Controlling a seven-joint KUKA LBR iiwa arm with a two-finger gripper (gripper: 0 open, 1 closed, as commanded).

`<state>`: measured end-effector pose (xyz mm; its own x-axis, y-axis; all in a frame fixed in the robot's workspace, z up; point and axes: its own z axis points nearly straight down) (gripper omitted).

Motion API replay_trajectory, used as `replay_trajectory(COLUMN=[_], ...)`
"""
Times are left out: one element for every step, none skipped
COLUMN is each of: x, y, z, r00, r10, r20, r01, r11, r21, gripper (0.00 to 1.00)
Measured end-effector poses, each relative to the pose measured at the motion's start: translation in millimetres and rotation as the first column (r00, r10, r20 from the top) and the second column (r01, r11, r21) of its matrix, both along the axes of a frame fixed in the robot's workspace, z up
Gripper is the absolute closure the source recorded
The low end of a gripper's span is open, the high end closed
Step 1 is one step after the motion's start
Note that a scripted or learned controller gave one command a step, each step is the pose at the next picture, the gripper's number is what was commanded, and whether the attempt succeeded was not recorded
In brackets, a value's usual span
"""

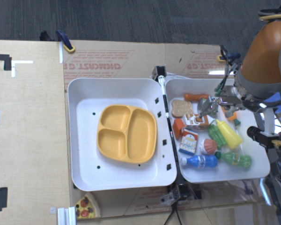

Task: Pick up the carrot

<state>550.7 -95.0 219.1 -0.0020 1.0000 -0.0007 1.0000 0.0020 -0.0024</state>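
The carrot, a long orange piece, lies near the far wall of the right bin. My gripper hangs low over that bin, just right of and in front of the carrot, among the packed toy foods. The grey arm with its orange band reaches in from the right. I see nothing held up clear of the bin.
Around the gripper lie a round brown bread slice, a small carton, a yellow bottle, a blue bottle and a green bottle. The left bin holds a yellow divided plate.
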Motion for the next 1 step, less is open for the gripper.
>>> replay_trajectory(x=[55.2], y=[-79.7], z=[-23.1], r00=[0.998], r10=[0.057], r20=[0.001], r01=[-0.057], r11=[0.998], r21=[-0.001], gripper=[0.00])
